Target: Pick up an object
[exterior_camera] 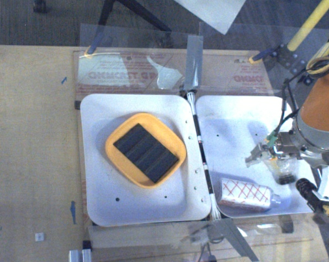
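while the tool (265,149) hovers over the right bin (229,119), whether it is apart or together cannot be told. a red-patterned packet (245,194) lies near that bin's front wall, just below. descending short could clip the wall or skid off.

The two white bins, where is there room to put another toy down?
Left white bin: bare floor along the front and both sides of the yellow tray with the dark ridged insert. Right white bin: bare back-left area. It is crowded near the gripper and the red-crosshatched white packet at front.
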You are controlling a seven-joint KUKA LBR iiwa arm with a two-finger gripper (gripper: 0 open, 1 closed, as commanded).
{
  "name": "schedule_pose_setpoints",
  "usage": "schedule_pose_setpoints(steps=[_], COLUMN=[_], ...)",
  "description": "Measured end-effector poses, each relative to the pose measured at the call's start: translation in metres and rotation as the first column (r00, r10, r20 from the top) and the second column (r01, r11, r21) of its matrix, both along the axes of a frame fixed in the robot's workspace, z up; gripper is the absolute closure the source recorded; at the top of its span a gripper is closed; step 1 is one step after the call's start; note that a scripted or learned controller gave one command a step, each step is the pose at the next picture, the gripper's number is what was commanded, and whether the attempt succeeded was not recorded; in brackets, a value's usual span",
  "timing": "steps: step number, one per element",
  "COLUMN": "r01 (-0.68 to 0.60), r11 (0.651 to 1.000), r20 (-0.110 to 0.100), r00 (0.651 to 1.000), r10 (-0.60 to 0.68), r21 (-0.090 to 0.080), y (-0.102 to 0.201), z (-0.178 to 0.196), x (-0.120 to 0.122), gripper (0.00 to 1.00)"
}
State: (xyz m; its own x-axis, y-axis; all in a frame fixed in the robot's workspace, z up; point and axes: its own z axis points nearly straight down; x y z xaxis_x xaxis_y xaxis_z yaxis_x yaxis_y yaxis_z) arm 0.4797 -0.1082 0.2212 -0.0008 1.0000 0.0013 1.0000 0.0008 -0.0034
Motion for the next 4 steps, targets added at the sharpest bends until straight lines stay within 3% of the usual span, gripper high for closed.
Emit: schedule_pose_setpoints(steps=[1,2,3,4], r01=[0.042,0.001,0.002,0.004], r11=[0.999,1.0,1.0,1.0], r20=[0.005,0.006,0.01,0.013], r00=[0.999,1.0,1.0,1.0], r10=[-0.042,-0.001,-0.002,-0.004], r21=[-0.002,-0.002,-0.002,-0.003], y=[-0.057,-0.088,-0.089,-0.09], z=[-0.026,-0.112,-0.133,-0.123], x=[0.039,0.068,0.066,0.067], gripper=[0.0,0.0,0.0,1.0])
